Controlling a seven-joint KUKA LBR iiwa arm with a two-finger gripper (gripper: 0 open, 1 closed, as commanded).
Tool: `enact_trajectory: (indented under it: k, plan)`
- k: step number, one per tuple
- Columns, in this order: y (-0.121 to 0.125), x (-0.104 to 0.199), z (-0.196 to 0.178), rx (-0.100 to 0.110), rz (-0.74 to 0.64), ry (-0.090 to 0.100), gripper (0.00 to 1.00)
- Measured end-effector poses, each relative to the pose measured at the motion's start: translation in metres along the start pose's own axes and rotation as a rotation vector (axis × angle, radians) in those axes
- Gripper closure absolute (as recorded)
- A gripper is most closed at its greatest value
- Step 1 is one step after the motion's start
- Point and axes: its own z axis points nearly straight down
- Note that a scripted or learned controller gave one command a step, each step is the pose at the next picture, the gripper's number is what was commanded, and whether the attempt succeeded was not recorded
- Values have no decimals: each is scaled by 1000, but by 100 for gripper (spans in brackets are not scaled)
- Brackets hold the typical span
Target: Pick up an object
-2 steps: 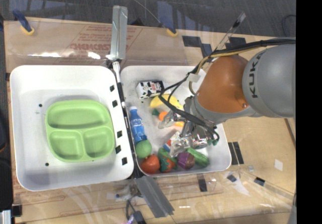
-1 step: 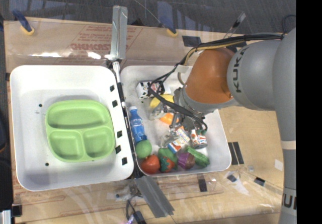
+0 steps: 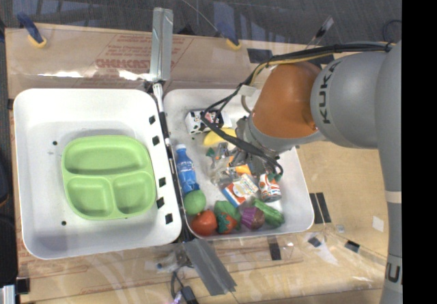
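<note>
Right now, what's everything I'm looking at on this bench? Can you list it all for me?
White bins: 2, side by side; left bin, right bin.
Divided plate: 1, light green, lying in the left bin.
Bottle: 1, blue, along the right bin's left wall.
Green ball: 1, just below the bottle.
Toy tomato: 1, red, right bin's near corner.
Purple toy: 1, near edge of the right bin.
Banana: 1, yellow, partly under the arm.
Orange-and-white carton: 1, middle of the pile.
Small can: 1, beside the carton.
Robot arm: 1, grey with an orange band, reaching in from the right over the right bin.
</note>
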Motion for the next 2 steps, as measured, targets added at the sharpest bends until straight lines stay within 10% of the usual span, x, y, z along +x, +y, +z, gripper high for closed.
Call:
enact_trajectory:
  k: [1, 2]
  plan:
    - [58, -63, -96, 3, -105, -11, 100]
    - [57, -60, -92, 2, -102, -3, 0]
